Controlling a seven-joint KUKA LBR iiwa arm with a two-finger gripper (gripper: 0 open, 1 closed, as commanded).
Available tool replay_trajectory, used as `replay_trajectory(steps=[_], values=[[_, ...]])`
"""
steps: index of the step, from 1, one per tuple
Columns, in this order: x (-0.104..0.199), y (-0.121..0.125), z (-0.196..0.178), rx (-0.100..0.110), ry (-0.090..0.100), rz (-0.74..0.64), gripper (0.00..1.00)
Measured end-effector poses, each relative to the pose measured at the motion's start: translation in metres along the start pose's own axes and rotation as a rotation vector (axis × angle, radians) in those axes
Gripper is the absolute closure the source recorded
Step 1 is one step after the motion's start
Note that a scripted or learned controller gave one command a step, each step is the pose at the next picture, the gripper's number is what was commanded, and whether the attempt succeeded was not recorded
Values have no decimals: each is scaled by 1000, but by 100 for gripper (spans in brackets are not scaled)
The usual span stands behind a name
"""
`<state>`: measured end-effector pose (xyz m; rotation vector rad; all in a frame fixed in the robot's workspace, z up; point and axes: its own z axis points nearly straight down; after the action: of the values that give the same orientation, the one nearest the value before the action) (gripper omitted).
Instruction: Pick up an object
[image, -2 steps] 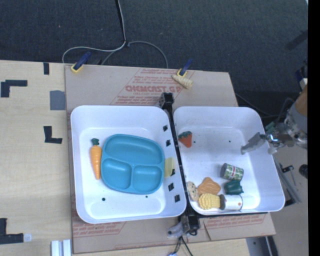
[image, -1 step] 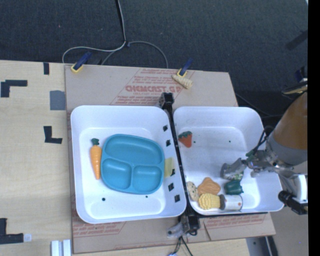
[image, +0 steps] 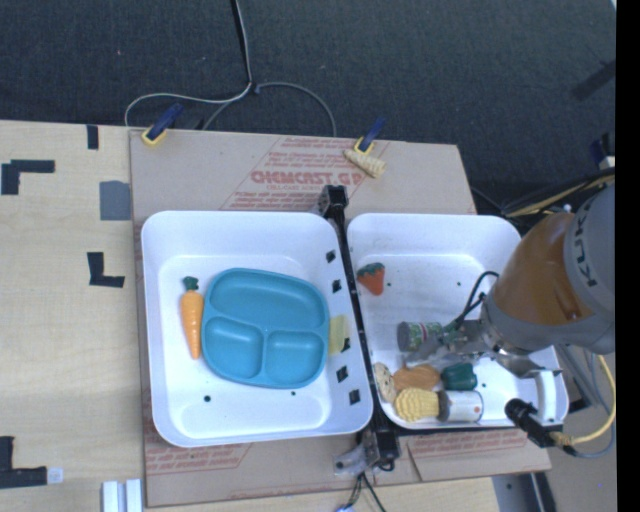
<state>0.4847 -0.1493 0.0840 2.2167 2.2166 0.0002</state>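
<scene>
The gripper (image: 425, 337) is low in the right bin (image: 430, 228), its metal end reaching toward the bin's middle, and whether its jaws are spread or closed, or have anything between them, cannot be told from this slanted view. No object visibly sits in its hold, so the pick looks not yet made. The likeliest targets lie just below the jaws: a dark green piece (image: 459, 377), a tan bread-like item (image: 417, 379), a yellow corn cob (image: 417, 404) and a white can (image: 463, 407), packed close together, some touching. To do this well, the jaws should settle over one item only, probably the green piece closest beneath, and close across its narrow side; the crowding means a neighbour could be nudged or pinched along with it. A strawberry (image: 371, 278) lies apart, up and to the left of the jaws, an easier, uncluttered choice. Far left, past the bin divider (image: 345, 300), the other bin holds a blue tray (image: 265, 328) and a carrot (image: 191, 318).
</scene>
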Motion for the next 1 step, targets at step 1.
replay_trajectory(steps=[1], values=[[50, 60, -3, -1, 1, -5, 0]])
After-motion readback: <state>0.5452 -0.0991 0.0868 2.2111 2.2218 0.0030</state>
